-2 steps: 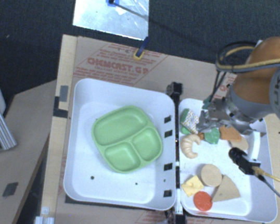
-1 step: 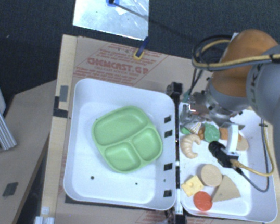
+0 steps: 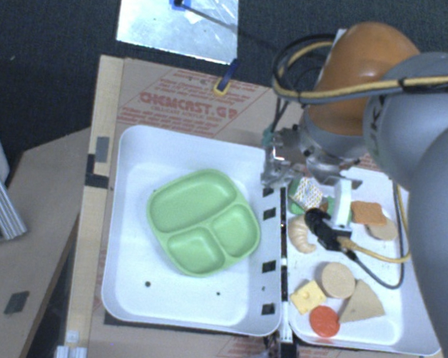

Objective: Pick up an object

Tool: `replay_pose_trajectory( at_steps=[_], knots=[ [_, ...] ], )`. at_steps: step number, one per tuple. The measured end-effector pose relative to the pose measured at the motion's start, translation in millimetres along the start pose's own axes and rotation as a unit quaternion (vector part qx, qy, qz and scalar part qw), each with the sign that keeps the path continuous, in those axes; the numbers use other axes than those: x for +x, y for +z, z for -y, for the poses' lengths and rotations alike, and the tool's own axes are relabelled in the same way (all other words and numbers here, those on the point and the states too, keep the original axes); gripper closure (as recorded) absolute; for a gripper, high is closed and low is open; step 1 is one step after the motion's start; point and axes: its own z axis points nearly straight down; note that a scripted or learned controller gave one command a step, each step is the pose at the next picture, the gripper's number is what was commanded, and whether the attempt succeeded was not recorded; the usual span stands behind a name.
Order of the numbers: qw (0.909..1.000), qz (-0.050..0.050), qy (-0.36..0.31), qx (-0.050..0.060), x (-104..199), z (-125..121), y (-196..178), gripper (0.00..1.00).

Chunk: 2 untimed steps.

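The grey arm (image 3: 439, 149) looms closest, sweeping in from the right with its orange band (image 3: 365, 57) above the wrist. Its gripper (image 3: 308, 179) hangs low over the far left corner of the right bin (image 3: 414, 335), near the divider between the bins; whether it holds anything, or how the jaws stand, I cannot tell. Below it in that bin lie toy foods: a pale croissant (image 3: 303, 234), a round tan piece (image 3: 337, 279), a tan wedge (image 3: 364, 304), a yellow cheese cube (image 3: 307, 297), a red tomato slice (image 3: 324, 320) and a toast slice (image 3: 369, 213). The left bin (image 3: 119, 284) holds a green divided plate (image 3: 203, 221).
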Motion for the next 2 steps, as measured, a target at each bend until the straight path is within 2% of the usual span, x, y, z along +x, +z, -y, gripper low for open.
replay_pose_trajectory(
  at_steps=[1, 2],
  knots=[
    [1.0000, 0.001, 0.002, 0.002, 21.8, 4.0, 15.4, 1.00],
    [1.0000, 0.001, 0.002, 0.000, 19.7, -1.4, -4.5, 1.00]
  ],
)
